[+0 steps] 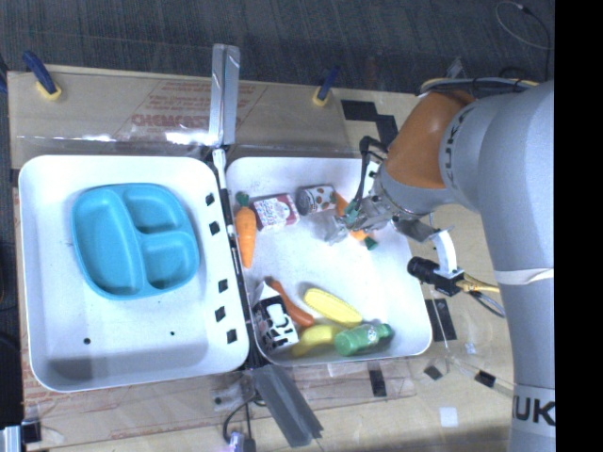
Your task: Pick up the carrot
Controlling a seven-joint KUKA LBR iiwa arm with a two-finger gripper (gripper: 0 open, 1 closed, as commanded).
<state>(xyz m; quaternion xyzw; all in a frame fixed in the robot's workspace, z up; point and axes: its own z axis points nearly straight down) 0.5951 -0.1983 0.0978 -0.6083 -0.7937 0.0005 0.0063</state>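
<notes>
Camera view has the gripper point(356, 219) low in the right bin point(407, 295), near its right wall, and whether the jaws are spread or pressed together cannot be told, since they blur into clutter. A bit of orange sits right at the jaws, but what it belongs to is unclear. The plain carrot point(246, 234) lies well to the left of the jaws, along the bin's left wall, its green top toward the far side and its tip toward the near side. By its look it is light, stiff and smooth, tapering, so a pinch across the thick upper half seems the safest hold; the narrow tip would likely slip. Just right of the carrot's top, between it and the jaws, lie a small carton point(274, 211) and a can point(317, 199). Nearer the camera than the jaws are a slim orange piece point(288, 304), yellow pieces point(331, 306) and a green bottle point(361, 338). The bin floor is smooth and white, so the carrot may skid, and the wall beside it leaves little room for a finger. Beyond that wall, the left bin point(57, 347) holds a blue tray point(135, 236).
</notes>
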